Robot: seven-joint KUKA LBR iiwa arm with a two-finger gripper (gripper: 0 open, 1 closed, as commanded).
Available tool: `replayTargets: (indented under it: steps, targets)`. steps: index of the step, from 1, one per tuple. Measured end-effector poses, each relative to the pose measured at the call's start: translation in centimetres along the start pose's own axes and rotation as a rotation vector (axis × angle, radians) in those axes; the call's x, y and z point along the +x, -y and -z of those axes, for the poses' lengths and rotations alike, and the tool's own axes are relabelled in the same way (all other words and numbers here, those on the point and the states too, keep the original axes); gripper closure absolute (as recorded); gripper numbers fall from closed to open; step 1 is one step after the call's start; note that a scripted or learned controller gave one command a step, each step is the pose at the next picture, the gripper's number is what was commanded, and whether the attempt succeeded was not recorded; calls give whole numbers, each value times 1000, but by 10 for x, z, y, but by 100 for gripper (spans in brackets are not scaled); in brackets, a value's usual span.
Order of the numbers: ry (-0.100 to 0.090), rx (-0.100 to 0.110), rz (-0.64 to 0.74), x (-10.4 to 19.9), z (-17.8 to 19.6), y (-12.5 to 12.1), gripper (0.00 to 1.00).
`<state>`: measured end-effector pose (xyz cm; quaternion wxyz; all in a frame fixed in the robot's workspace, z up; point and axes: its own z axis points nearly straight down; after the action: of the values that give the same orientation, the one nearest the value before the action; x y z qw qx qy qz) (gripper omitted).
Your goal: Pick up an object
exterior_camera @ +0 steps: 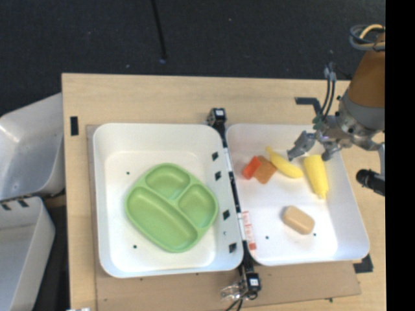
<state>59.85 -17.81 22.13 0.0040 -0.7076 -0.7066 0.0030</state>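
The arm's fingers (314,146), spread wide and holding nothing, hang over the right bin (343,238); a yellow corn cob (316,174) lies just below them, a banana (284,163) beside it; a green divided plate (171,207) fills the left bin (107,173).

Pale wooden bench top (142,99) on dark carpeted floor (246,24). Two shallow white plastic bins side by side: left bin (113,154) holds green three-compartment plastic plate (171,207), right bin (337,232) touching it along black-clipped middle seam. White plastic container (29,151) off bench's left edge. Thin black cable (156,19) crosses floor.
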Motion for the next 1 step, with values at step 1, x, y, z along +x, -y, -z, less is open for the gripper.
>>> replayTargets:
  steps: [1]
  targets:
    - [2, -12, 2, 0, 6, -3, 0]
